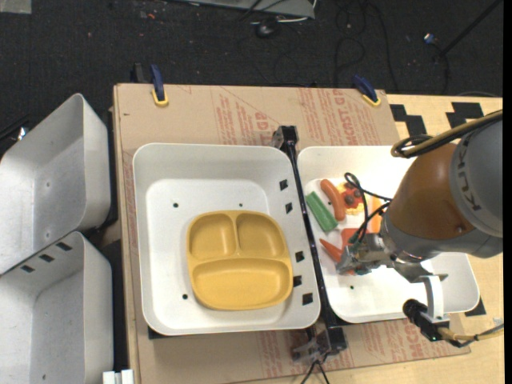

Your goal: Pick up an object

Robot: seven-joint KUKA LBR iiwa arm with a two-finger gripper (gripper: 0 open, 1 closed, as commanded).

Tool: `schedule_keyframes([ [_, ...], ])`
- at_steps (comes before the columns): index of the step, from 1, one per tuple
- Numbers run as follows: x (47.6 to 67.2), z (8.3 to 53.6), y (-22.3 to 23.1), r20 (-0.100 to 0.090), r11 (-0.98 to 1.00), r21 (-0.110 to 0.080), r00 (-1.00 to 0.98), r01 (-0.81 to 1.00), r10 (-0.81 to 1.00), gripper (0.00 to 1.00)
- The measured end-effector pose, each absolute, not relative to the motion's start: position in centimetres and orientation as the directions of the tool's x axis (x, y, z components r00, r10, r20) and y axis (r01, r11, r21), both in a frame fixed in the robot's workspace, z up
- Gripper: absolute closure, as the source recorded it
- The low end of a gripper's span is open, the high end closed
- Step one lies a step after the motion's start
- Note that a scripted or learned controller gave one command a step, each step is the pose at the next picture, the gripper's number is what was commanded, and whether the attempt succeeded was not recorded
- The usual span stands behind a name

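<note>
Two white bins (152, 238), one yellow tray (238, 258)

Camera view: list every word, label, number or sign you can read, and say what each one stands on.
"KU": dark letters on the grey arm, running sideways; the rest of the word cannot be made out.
Red print on the cardboard sheet under the bins: several lines, turned away from the camera and too blurred to read.
Yellow tray: no text seen on it.
</note>
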State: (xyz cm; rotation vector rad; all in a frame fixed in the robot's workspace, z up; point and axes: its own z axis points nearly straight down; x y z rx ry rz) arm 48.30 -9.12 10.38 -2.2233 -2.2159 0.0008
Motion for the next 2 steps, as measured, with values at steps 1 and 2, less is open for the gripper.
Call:
schedule_keyframes([
  [1, 47.8, 14.8, -9.2, -0.001, -0.001, 0.003, 0.001, 1.000, 1.000, 1.00],
  [2, 48.2, 19.8, -8.2, -0.001, 0.004, 0.005, -0.004, 1.000, 1.000, 1.00],
])
